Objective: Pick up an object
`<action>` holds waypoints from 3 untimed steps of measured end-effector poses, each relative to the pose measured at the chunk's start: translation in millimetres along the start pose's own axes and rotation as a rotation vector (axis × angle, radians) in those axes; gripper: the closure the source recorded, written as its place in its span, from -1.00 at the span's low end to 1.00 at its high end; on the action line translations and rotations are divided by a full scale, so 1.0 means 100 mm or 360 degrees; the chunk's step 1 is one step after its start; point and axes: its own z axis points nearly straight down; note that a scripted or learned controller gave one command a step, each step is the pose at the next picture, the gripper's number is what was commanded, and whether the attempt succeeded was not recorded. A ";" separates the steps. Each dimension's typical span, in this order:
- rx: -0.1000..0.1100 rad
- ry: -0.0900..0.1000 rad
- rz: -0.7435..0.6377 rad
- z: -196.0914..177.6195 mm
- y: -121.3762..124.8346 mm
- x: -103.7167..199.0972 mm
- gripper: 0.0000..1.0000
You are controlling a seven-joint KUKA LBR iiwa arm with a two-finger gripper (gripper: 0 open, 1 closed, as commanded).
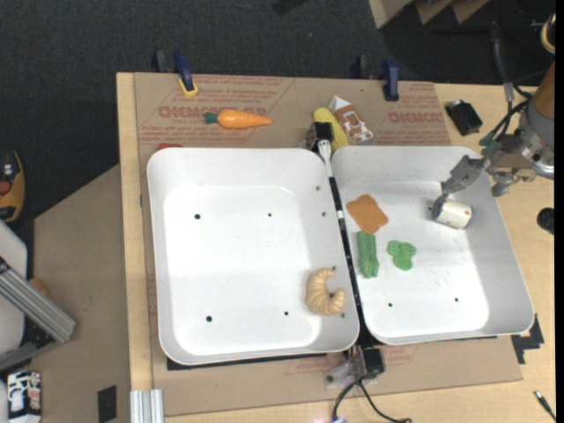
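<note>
White cylinder [453, 212] is located on the floor of the right bin [493, 315], near its upper right. The hand [443, 199] is positioned at it; finger state cannot be determined. Lifting is judged outstanding.

orange carrot [240, 120], green broccoli [402, 254], tan croissant [327, 291], white bins [176, 183]

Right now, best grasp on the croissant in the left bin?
Probably across the middle of the croissant, straight down from above. It lies flat as a curved crescent near the left bin's lower right corner, so the fat central body gives the most to pinch; the tapered tips would likely slip. Close the fingers across the arc's width, keeping clear of the bin wall on its right.
</note>
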 end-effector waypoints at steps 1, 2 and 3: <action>-0.0006 -0.0002 -0.0001 -0.11 0.01 0.00 1.00; -0.0038 -0.0007 -0.0013 -2.05 0.57 0.63 1.00; -0.0027 -0.0004 -0.0004 -3.16 0.10 0.75 1.00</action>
